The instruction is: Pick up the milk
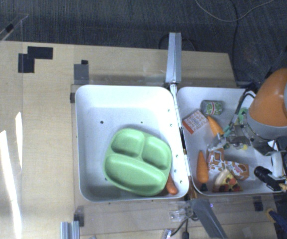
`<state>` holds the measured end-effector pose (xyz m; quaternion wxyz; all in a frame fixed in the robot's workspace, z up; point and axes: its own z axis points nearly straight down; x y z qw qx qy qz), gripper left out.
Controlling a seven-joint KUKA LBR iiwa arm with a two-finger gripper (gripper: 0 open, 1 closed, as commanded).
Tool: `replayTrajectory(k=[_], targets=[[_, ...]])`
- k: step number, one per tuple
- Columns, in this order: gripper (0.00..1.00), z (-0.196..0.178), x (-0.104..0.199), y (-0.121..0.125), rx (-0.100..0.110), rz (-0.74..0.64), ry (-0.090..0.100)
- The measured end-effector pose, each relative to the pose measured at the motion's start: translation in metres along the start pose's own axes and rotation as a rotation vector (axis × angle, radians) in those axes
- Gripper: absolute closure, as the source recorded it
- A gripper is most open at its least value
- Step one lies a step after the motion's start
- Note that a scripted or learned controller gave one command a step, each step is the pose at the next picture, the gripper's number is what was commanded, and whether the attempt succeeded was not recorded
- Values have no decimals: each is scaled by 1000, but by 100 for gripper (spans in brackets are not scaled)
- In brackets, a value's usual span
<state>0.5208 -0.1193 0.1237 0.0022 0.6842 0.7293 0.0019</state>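
Observation:
The milk is a small white and red carton. It lies tilted in the right bin, near that bin's left wall. My gripper hangs over the middle of the right bin, below and to the right of the carton, and clear of it. An orange carrot lies between the carton and the gripper. Nothing shows between the gripper's tips, which hover just above a patterned snack box.
A green can lies at the back of the right bin. A second carrot, a banana and another box crowd its front. The left bin holds a green divided plate, with an orange piece by its corner.

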Motion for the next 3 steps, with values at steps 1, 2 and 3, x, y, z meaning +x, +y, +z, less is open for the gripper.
replayTrajectory(k=[1,2,3], targets=[[0,34,30,-17,-9,-57,-4],[100,23,31,-15,-14,-59,-3],[100,-62,101,-4,0,-120,1]])
